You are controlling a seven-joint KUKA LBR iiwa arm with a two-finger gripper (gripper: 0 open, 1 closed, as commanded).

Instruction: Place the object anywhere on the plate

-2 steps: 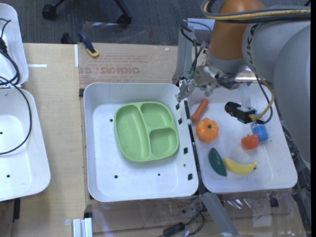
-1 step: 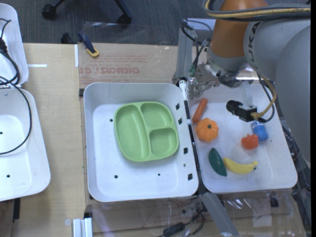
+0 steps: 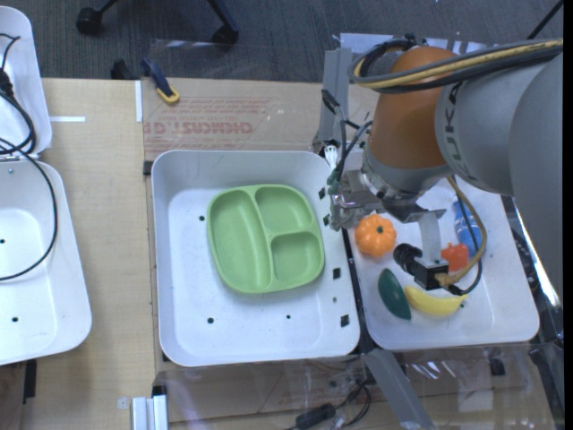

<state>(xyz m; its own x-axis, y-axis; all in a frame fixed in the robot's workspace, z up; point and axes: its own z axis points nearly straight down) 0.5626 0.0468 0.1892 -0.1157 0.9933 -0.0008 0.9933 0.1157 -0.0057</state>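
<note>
A green plate with three compartments lies in the left bin. In the right bin I see a small orange pumpkin, a dark green avocado-like piece, a yellow banana, a small orange-red piece and a blue object. My gripper hangs low at the right bin's left edge, just up and left of the pumpkin. The wrist and the arm's orange band cover it from above.
A cardboard sheet lies behind the left bin. White equipment with black cables stands at the far left. The arm's grey body spans the upper right, over the back of the right bin.
</note>
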